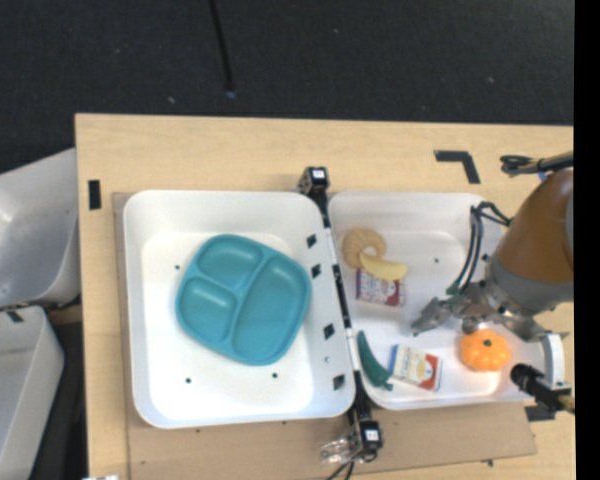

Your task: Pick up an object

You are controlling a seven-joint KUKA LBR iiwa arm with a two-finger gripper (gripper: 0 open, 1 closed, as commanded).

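Fingers (425,320) of the grey two-finger gripper (432,314) stood parted and empty over the shallow white right bin (420,208), small orange toy pumpkin (485,352) just beside them, so centring squarely over it before descending looked wise.

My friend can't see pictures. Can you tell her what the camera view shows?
A robot arm's gripper hangs over the right bin, beside a small orange pumpkin, a little white-and-red box, a purple packet, a bagel and a green thing. The left bin holds a teal divided plate.
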